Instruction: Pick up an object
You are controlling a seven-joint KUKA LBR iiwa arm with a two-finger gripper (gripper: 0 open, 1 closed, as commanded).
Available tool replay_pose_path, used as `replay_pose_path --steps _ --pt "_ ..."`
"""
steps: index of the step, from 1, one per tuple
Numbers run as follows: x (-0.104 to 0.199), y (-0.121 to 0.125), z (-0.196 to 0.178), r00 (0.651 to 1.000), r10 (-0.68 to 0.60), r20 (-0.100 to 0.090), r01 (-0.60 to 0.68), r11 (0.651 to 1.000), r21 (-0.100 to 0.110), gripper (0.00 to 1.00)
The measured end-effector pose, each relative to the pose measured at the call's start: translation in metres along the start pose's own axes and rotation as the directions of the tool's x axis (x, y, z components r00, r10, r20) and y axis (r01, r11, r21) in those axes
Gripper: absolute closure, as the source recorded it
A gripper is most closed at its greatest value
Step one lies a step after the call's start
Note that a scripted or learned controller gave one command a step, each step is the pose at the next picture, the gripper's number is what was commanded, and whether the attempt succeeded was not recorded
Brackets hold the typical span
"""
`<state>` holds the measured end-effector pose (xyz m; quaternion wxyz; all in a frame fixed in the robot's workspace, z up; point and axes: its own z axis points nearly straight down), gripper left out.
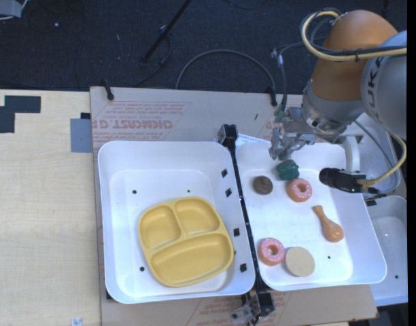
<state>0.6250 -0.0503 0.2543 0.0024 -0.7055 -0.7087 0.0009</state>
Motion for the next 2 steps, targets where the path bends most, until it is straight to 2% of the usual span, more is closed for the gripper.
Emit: replay_pose_path --steps 1,2 --pt "0.044 -0.003 0.012 1.000 0.002 0.001 -0.002 1.000 0.000 1.00" --pt "0.092 -0.012 0.007 1.000 0.000 0.001 0.000 1.000 0.001 1.00"
